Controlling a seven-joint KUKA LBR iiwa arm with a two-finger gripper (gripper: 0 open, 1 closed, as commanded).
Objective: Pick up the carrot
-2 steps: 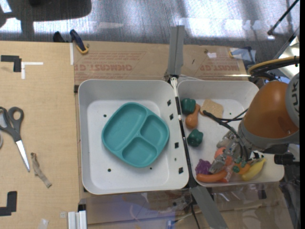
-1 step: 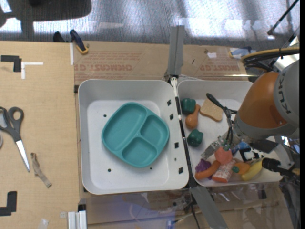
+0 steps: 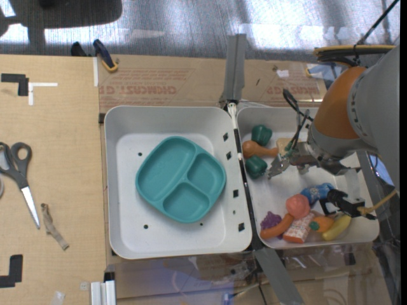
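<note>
The carrot [image 3: 277,229] is a short orange piece lying at the front of the right bin [image 3: 365,234], beside purple grapes [image 3: 271,220] and a red and white carton [image 3: 302,229]. My gripper [image 3: 277,167] hangs over the middle of that bin, behind and well apart from the carrot, just right of a green toy [image 3: 256,166]. It looks open, with nothing between its fingers. The grey arm with its orange band [image 3: 337,113] comes in from the right.
The right bin also holds a green pepper [image 3: 261,134], an orange-tan piece [image 3: 257,149], a pink fruit [image 3: 297,205], a blue item [image 3: 316,192] and a banana [image 3: 336,227]. A teal divided plate [image 3: 181,178] lies in the left bin [image 3: 117,170]. Scissors [image 3: 19,170] rest on the bench.
</note>
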